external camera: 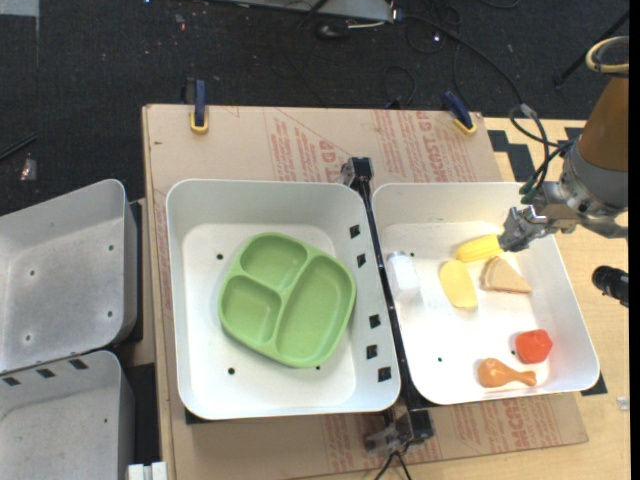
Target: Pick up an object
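The right bin (430,203) holds several toy foods: a yellow corn-like piece (476,249), a pale yellow piece (459,285), a tan bread wedge (506,277), a red tomato (534,345), an orange drumstick (505,373) and a small white object (403,271) near the divider. My gripper (521,227) hangs over the bin's right side, just right of the corn piece and above the bread wedge. Nothing shows between its fingers.
The left bin (200,208) holds a green divided plate (288,298). Both bins sit on a cardboard-covered bench (270,138) with clamps (199,105) at the back edge. White panels (60,258) lie off the bench to the left.
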Controlling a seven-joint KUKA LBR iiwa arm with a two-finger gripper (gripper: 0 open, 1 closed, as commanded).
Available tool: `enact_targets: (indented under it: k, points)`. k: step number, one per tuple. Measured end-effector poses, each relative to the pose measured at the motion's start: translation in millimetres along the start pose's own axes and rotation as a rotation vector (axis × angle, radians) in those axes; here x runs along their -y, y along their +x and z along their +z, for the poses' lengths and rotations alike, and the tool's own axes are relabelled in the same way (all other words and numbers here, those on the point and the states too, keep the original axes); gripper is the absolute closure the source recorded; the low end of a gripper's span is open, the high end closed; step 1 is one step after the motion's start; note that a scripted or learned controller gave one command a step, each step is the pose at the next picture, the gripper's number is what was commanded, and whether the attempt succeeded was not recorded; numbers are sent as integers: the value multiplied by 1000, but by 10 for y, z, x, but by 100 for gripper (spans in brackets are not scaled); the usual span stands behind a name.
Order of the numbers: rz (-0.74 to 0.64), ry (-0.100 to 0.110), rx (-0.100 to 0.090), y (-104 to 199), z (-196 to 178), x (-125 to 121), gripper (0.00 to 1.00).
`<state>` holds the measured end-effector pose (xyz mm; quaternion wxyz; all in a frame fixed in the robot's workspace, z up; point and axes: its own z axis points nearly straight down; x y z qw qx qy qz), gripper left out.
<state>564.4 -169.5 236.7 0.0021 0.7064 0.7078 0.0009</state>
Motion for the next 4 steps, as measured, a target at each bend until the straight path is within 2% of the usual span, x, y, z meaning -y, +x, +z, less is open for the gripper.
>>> enact_targets:
  k: [1,3,4]
  points:
    - [-5,6,-3,527,113,47,100]
    - [-6,3,-3,1620,-84,126,100]
    - [-5,6,-2,2187,45,138,100]
